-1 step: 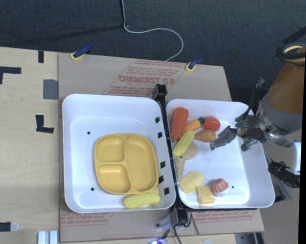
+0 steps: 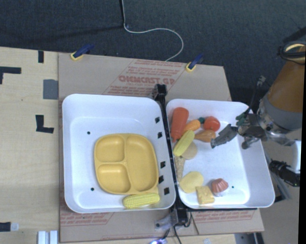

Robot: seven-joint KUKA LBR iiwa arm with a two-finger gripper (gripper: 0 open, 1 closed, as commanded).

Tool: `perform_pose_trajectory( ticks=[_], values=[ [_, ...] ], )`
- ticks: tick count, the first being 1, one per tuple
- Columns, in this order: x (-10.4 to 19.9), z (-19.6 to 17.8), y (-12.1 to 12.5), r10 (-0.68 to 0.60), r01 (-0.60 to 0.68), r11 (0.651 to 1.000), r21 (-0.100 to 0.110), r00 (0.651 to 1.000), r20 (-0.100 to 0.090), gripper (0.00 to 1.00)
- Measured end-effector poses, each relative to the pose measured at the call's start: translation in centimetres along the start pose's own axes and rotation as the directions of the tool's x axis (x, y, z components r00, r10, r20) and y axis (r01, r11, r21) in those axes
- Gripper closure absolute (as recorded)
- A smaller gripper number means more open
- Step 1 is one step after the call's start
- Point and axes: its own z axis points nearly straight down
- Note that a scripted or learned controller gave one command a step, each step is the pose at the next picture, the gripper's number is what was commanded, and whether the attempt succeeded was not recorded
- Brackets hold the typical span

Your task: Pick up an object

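Fading red print [image 2: 144,79] on cardboard [image 2: 94,73], unreadable.

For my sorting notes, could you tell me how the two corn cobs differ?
The corn cob in the left bin lies almost level along the near wall, beside the yellow divided plate; the corn cob in the right bin lies tilted, against the orange carrot. Both are yellow.
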Motion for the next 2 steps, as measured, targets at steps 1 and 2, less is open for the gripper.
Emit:
perform_pose_trajectory(
  ticks=[1, 2],
  values=[
    [-1.0, 5.3, 0.0, 0.002, -0.002, 1.0, 0.005, 1.0, -0.001, 0.0],
    [-0.7, 9.8, -0.7, 0.0, 0.0, 1.0, 0.005, 1.0, -0.001, 0.0]
  ],
)
